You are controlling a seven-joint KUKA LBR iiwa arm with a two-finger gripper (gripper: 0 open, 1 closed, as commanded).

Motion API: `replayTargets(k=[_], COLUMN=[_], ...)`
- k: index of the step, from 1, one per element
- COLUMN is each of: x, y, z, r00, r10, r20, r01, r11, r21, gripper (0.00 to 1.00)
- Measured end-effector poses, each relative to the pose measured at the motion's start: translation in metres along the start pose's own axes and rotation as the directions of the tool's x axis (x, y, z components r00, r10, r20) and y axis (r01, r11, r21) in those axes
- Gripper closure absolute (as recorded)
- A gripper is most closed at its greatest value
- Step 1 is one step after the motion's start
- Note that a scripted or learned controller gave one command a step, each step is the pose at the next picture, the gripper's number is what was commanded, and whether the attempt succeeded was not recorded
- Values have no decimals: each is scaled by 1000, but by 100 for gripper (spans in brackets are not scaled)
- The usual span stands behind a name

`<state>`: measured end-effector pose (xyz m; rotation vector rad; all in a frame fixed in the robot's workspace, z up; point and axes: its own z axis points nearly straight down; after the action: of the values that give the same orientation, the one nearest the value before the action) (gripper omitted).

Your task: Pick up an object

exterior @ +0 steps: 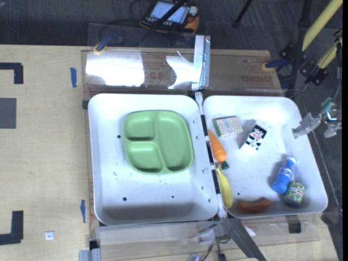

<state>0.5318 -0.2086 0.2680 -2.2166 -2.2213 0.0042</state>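
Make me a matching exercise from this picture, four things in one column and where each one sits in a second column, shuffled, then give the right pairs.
Things:
1. green tray
2. carrot
3. blue bottle
4. sausage

Places:
A. right bin, by its near edge
B. left bin, in the middle
C. right bin, toward its right side, next to a dark green can
D. right bin, along its left wall, above the banana

Pairs: 1-B, 2-D, 3-C, 4-A
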Motion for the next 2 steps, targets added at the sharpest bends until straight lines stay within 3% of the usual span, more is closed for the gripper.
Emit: replayTargets(k=[1, 2], x=[0, 33], y=[0, 24], z=[0, 146], r00=[1000, 999], r10=[0, -42], r20=[0, -1], r01=[0, 42], r11=[1000, 999], r21=[0, 1], gripper=[0, 0])
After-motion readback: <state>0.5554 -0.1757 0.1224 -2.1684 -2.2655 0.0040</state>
